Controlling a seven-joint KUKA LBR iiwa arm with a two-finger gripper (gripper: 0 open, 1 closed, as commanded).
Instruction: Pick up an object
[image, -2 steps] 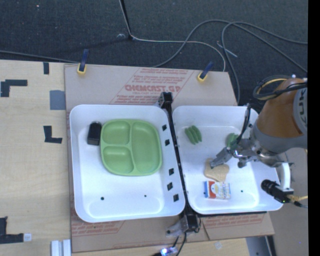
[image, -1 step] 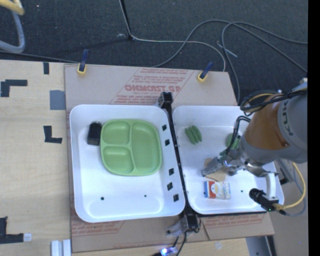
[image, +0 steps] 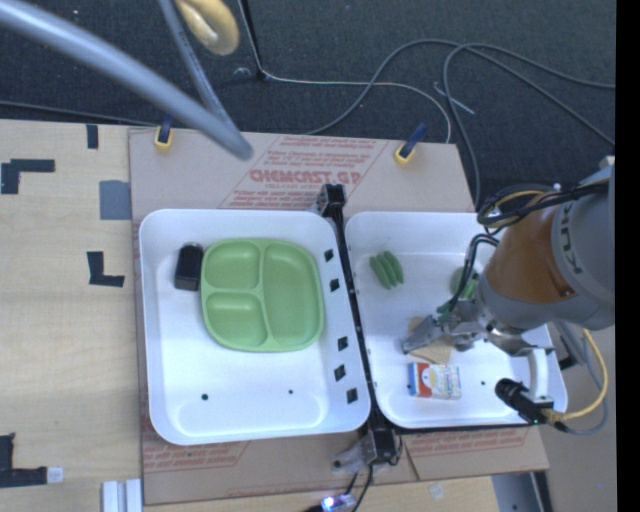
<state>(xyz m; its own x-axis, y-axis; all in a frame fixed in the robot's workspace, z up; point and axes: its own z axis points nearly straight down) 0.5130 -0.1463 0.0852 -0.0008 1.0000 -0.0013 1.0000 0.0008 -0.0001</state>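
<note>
Two bins: left bin (image: 160, 330) is holding a green tray (image: 263, 296) and black block (image: 188, 267); right bin (image: 400, 412) a green item (image: 386, 269), tan piece (image: 437, 351), printed card (image: 434, 381). Gripper (image: 425, 337) is hovering at the tan piece, finger state unclear; nothing lifted yet.

A: What colours sit near the gripper (image: 420, 337)?
B: A tan wedge (image: 432, 351) just under its tip, a white packet (image: 434, 380) with red and blue print below, a green ridged piece (image: 386, 269) beyond.
</note>
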